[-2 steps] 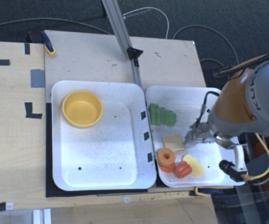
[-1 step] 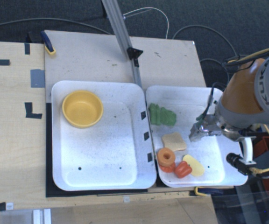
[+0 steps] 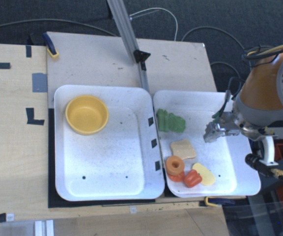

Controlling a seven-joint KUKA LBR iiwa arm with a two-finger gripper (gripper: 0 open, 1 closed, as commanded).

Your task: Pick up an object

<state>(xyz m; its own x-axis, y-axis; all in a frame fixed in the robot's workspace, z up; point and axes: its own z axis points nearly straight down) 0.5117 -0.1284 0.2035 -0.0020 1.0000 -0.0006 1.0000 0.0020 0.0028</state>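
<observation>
The right bin [image 3: 230, 181] holds a green leafy toy [image 3: 170, 121], a beige bread slice [image 3: 183, 149], an orange ring [image 3: 175, 165], a red pepper-like piece [image 3: 192, 179] and a yellow piece [image 3: 205, 175]. My gripper [image 3: 213, 132] hangs over the right part of this bin, to the right of the bread slice and apart from every object. Nothing shows between its fingers. The grey arm with its orange band [image 3: 262, 90] comes in from the right.
A yellow bowl [image 3: 86, 114] sits at the back left of the left bin [image 3: 102, 181]. A metal pole [image 3: 127, 26] slants up from the bins' back edge. Cables lie behind the bench on the dark floor.
</observation>
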